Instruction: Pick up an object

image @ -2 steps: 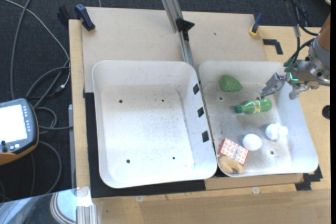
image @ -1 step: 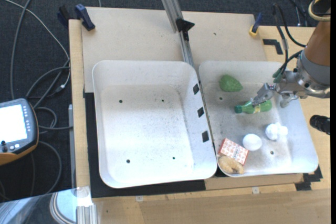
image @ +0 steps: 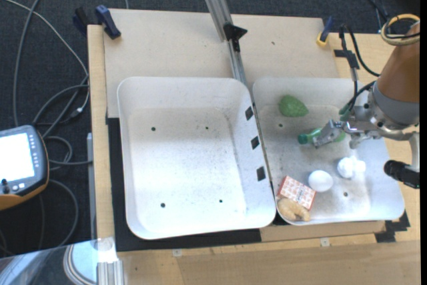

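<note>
The likeliest target is a small green-handled object lying in the right bin, right of centre in the frame. The gripper sits low over it, its metal tip touching or just beside the object's right end; we cannot tell whether the fingers are spread or pressed together, and we see nothing clearly between them, so we do not count it as held.

We judge the main risk to be a miss: the object is slim and lies flat on the bin floor, so a closing gripper could skate over it or nudge it leftward instead of catching it. A grip on one end alone could let it pivot and drop on the lift.

Around it, a green crumpled lump lies near, above and to the left, and two white objects, one round and one lumpier, lie lower right, close under the wrist. A sideways shift of the arm could knock these. At the bin's lower left corner a red-and-white patterned packet rests against a tan piece, well clear of the action.

The left bin and the tabletop lie beyond; a pushed object could slide to the wall between the bins.
</note>
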Controlling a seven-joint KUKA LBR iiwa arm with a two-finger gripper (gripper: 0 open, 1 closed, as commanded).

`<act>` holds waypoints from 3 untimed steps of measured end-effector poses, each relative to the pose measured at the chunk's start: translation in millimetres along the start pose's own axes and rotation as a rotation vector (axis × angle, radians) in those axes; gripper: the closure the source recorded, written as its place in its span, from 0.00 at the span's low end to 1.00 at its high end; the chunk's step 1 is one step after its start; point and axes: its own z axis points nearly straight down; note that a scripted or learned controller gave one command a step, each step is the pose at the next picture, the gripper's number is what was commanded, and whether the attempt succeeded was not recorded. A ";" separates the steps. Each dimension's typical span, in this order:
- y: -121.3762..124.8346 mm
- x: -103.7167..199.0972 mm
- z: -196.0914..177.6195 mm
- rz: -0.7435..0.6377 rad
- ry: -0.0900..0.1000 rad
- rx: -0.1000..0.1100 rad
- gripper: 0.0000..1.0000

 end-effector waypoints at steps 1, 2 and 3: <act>-3.7 -0.4 63.2 0.000 0.001 0.002 0.00; -1.0 -0.6 48.4 -0.001 -0.001 -0.009 1.00; -8.4 -0.6 0.8 -0.002 -0.004 -0.013 1.00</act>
